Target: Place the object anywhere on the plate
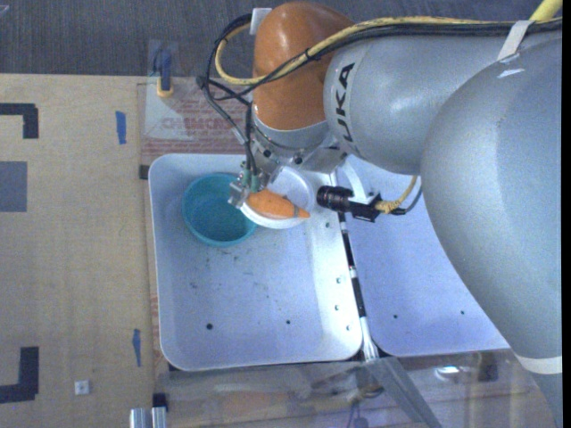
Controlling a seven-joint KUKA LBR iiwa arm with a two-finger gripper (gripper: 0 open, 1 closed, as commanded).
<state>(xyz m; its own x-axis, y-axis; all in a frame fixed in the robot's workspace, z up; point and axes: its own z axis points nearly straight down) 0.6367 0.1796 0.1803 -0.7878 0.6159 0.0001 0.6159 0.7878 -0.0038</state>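
Note:
An orange carrot-shaped object [274, 206] lies on a small white plate [290, 190] near the back of the left bin. A blue bowl [214, 212] sits just left of the plate, touching its edge. The gripper [247, 185] hangs over the plate's left rim, right beside the carrot's blunt end. The wrist and the orange band hide most of the gripper and part of the plate.
The left white bin [241, 319] has bare floor toward the front. The right bin [419, 301] is largely covered by the grey arm. A black cylinder [343, 199] with a cable juts from the wrist over the divider between the bins.

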